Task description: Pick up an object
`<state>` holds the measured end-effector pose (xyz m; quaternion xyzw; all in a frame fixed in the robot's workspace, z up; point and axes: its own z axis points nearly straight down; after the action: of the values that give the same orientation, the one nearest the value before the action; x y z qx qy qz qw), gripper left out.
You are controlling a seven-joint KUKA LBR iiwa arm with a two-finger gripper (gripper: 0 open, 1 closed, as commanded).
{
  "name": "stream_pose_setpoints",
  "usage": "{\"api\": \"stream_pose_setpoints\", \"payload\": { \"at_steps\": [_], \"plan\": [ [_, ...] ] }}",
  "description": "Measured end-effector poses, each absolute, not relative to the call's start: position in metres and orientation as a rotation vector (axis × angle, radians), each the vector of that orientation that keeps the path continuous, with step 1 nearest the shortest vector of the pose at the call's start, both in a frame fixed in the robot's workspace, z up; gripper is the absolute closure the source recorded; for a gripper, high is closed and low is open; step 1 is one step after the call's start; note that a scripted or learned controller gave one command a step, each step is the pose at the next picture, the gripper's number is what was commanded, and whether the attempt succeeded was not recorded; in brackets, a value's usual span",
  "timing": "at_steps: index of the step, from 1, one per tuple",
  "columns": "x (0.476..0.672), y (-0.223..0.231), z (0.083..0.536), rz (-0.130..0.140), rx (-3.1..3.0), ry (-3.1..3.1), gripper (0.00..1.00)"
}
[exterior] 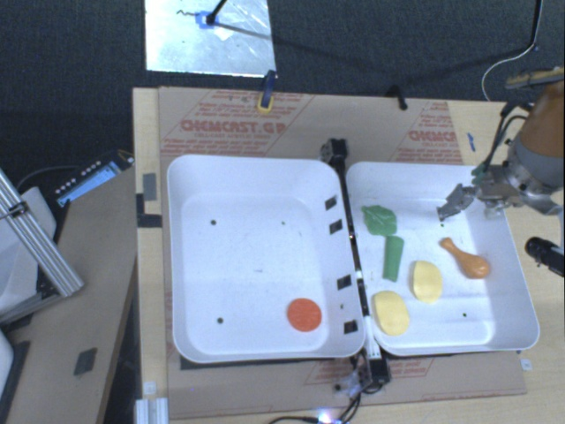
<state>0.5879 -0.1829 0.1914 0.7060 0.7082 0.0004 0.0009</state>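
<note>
While nothing is yet held, the approach step is in hand: arm poised over the right bin.

Left white plastic bin [190,184]: flat orange disc [305,314]. Right white plastic bin [521,325]: green leaf-shaped piece [381,220], green stick [393,258], two pale yellow lumps [391,313] [426,281], orange drumstick-shaped toy [466,259]. Grey two-finger gripper [452,208]: parted, empty, above the drumstick. Next move likely calls for descent and closure.

Arm [540,153] cut off by the right edge; fingers' spread too small to tell.
</note>
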Motion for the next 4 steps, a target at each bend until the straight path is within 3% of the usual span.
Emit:
{"api": "stream_pose_setpoints", "payload": {
  "at_steps": [1,2,3,4],
  "plan": [
    [0.589,-0.183,0.203,0.004,2.211,2.225,1.00],
    [0.591,-0.187,0.224,0.003,2.214,2.224,1.00],
    [0.638,-0.167,0.255,0.007,2.207,2.225,1.00],
    [0.670,-0.190,0.266,0.005,2.210,2.223,1.00]
  ]
}}
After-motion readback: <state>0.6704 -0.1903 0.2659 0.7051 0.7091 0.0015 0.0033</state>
